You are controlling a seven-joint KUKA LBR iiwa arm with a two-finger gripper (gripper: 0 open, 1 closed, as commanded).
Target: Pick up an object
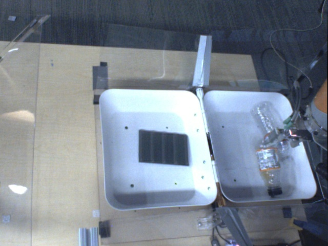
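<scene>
While the arm (319, 106) reaches in over the outer rim of the right bin (228, 114), we see its gripper (287, 133) low inside that bin, just within the rim and about halfway along it. The task's thing is a clear plastic bottle (267, 147), and it lies on the right bin's floor, running lengthwise from near the bin's far corner down toward its near wall, with a dark cap (275, 191) at the near end and a printed label (268, 160) around its lower half. The gripper sits against the bottle's middle — right at the side of it that faces the bin's outer rim, touching or nearly so. We cannot tell whether the gripper is released or clenched, nor whether the bottle is actually between its tips; the transparent plastic and the blur hide that. The bottle appears to rest on the bin floor. Beside the right bin, sharing its inner wall, stands the left bin (115, 137), and a dark ribbed rectangular pad (164, 147) lies flat in the middle of it — well apart from the bottle.
</scene>
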